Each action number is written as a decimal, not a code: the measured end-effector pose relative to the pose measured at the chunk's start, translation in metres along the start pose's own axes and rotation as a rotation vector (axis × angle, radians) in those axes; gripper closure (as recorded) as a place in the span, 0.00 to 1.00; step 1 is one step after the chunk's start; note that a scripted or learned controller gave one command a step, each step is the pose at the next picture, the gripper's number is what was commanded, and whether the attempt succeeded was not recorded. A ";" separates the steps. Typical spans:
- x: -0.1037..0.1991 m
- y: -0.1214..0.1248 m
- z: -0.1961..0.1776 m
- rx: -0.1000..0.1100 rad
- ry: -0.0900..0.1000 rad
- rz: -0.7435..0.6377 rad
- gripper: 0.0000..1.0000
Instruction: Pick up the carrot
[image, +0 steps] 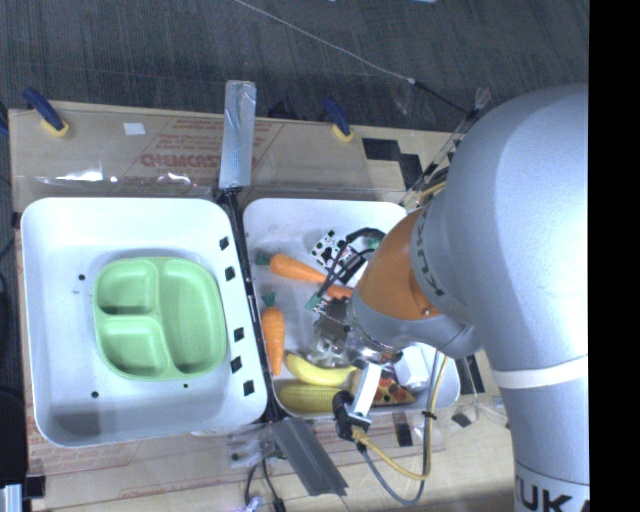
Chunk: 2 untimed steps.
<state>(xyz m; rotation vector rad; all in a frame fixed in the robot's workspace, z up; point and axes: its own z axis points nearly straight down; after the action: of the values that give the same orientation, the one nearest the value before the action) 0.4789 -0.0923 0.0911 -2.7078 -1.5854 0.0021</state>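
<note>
- near edge of right bin (300, 212): two bananas (318, 372) lie along the front wall, one yellow, one greener below it.
- gripper (330, 335) sits low in the right bin just above the bananas; jaw state cannot be told, wrist hardware hides it.
- carrot (272, 338) lies lengthwise just beside the left wall, left of the gripper, apart from it.
- second carrot (300, 269) lies farther back, partly under the wrist.
- left bin (60, 230): green divided plate (160, 318) at centre.
</note>
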 end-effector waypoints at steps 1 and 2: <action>0.000 -0.001 -0.009 0.005 0.000 -0.006 1.00; 0.000 -0.001 -0.017 0.010 0.000 -0.013 1.00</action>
<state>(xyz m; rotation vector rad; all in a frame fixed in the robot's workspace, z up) 0.4781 -0.0919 0.1084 -2.6900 -1.5991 0.0103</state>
